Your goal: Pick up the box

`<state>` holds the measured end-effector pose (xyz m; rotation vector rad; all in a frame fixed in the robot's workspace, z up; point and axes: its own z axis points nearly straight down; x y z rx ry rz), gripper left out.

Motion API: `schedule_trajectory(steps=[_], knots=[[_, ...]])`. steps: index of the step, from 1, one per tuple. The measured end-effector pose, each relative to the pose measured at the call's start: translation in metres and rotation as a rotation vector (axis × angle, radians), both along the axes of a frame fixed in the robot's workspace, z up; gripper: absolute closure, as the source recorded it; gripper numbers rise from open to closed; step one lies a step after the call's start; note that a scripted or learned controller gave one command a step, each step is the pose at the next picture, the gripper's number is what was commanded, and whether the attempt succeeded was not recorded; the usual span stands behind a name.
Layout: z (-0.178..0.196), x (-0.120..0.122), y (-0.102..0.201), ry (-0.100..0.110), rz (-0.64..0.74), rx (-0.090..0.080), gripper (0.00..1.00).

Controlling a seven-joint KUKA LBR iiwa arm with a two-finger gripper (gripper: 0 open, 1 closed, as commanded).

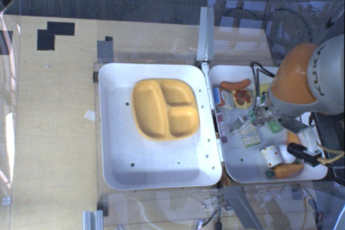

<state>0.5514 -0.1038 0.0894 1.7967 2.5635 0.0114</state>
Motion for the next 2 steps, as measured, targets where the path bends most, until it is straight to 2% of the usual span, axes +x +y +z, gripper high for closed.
schedule_trajectory(steps=[1, 2], knots=[[0.012, 0.003, 0.001, -0.007, 0.003, 0.000, 1.00], [0.112, 0.013, 0.065, 0.005, 0.061, 0.000, 1.00]])
